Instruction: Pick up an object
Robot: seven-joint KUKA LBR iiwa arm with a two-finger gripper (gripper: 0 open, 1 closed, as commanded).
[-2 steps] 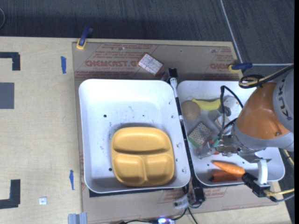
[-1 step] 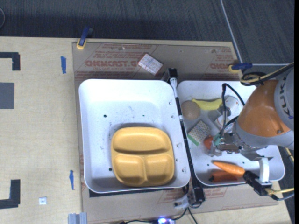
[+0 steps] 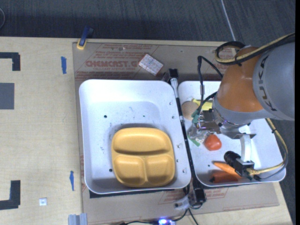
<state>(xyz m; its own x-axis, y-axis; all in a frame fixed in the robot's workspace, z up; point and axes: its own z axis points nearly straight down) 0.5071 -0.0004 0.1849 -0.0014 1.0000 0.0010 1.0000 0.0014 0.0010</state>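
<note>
While the arm [image 3: 248, 86] leans in low over the right bin [image 3: 267, 149], its tool [image 3: 202, 123] sits near the dividing rim; whether the tool is apart or together, I cannot tell.

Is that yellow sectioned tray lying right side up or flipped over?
Cannot tell for certain. The yellow sectioned tray lies flat in the left white bin; its three sections look rounded, perhaps bulging upward.

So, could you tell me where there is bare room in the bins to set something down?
The left bin has bare floor behind and left of the yellow tray. The right bin is crowded: arm, tomato, carrot and a tan item.
</note>
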